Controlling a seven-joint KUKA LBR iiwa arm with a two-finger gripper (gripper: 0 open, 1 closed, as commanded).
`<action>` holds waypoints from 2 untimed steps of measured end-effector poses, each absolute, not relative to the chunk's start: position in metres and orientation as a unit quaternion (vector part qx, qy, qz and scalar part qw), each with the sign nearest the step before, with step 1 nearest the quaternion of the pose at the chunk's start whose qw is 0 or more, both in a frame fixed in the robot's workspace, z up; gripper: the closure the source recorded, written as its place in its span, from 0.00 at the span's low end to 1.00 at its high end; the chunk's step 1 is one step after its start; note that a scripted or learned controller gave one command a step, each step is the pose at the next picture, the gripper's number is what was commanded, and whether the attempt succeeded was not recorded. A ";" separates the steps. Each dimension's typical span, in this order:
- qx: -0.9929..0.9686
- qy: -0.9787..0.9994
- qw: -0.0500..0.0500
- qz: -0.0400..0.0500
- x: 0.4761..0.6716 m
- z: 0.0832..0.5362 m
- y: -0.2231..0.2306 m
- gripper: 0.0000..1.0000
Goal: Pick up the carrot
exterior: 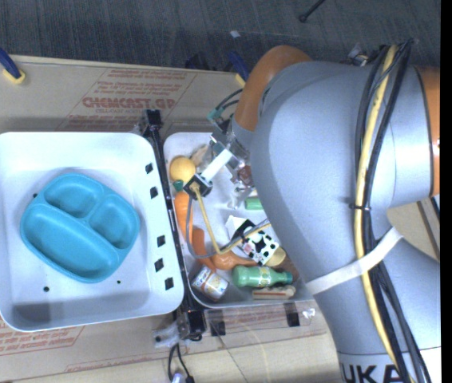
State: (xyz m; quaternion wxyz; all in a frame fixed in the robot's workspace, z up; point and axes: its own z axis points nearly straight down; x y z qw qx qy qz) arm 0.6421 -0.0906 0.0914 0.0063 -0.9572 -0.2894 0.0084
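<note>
Right white bin (pixel 186 144) holding carrot (pixel 182 214), grey arm (pixel 322 174) bent over it, pincer (pixel 240 171) opening unclear

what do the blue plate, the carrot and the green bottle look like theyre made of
Blue plate: likely moulded plastic, judging by its even colour, rounded compartments and soft sheen.
Carrot: probably toy plastic or rubber, with a smooth, uniformly orange surface; too small to be sure.
Green bottle: looks like glossy plastic, with a bright highlight along its side.

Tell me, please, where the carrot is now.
In the camera view the carrot lies in the right bin, against its left wall, between the round yellow thing above and the small can below.
</note>
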 end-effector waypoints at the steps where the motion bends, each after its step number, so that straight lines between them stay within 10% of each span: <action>1: -0.955 -0.298 0.008 0.010 0.643 0.101 -0.087 1.00; 2: -0.951 -0.308 0.005 -0.001 0.588 0.196 0.010 1.00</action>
